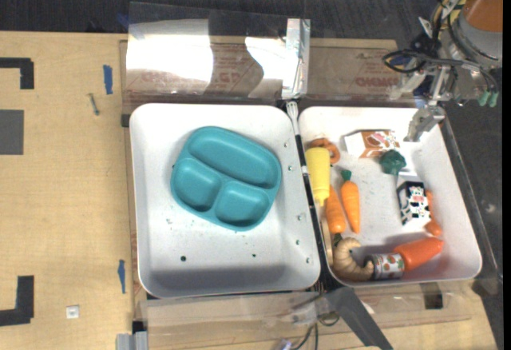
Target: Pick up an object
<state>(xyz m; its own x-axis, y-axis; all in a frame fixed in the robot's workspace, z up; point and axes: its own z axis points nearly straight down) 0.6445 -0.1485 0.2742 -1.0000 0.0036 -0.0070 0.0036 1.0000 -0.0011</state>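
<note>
grey arm with gripper at far right corner of right white plastic bin, fingers slightly apart, grasping nothing. candidates all in right bin: yellow plastic corn cob against left wall, orange plastic carrot beside it, small teal toy near gripper, black-white cow-print block mid-right. left white bin holds teal divided plastic plate. risk: items crowded, fingers may pinch two or slip off rounded carrot; descent near wall may clip rim.
</note>
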